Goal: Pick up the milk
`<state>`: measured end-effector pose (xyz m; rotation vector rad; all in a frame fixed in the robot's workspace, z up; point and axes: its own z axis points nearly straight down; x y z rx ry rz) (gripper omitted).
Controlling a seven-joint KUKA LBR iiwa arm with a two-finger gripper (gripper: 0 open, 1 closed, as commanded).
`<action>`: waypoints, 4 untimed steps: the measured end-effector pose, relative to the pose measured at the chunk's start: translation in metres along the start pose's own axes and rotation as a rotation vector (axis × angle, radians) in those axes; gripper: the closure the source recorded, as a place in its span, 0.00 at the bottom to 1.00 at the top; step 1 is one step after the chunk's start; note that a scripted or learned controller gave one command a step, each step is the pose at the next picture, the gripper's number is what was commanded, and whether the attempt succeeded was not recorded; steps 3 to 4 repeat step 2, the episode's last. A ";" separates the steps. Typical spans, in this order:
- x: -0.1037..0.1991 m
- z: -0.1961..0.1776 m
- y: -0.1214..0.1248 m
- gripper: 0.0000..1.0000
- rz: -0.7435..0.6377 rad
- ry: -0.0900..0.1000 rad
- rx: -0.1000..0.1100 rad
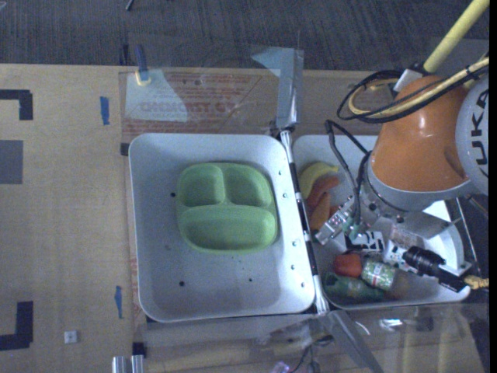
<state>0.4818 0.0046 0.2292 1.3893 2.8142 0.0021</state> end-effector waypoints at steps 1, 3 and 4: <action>0.046 0.006 0.034 1.00 0.171 0.001 0.002; 0.077 0.020 0.055 1.00 0.085 0.003 0.004; 0.077 0.020 0.055 1.00 0.085 0.003 0.004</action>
